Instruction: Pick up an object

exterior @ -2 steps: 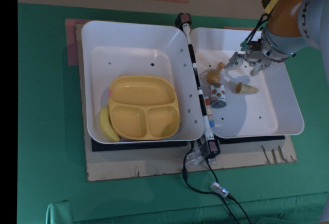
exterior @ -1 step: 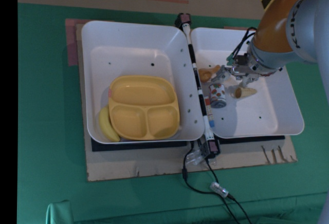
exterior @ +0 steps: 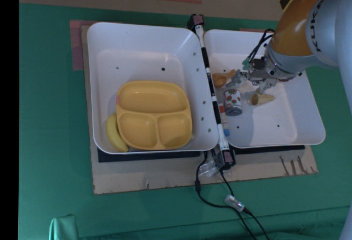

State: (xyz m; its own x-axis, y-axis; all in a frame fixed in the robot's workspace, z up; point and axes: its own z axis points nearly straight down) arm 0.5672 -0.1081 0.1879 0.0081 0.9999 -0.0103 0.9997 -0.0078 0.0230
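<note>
Whether its jaws stood wide or narrow I could not tell; gripper (exterior: 258, 82) hovered over right bin (exterior: 308, 123), patterned can (exterior: 233, 102) at seven o'clock, probably lining up a grasp.

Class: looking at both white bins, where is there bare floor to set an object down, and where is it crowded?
Free: the left bin behind the yellow tray, and the right bin in front of the can. Crowded: around the gripper, with the can, orange piece and cone; also banana corner.

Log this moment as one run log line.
arm: over right bin | gripper: above can and cone | left bin: tray, banana
</note>
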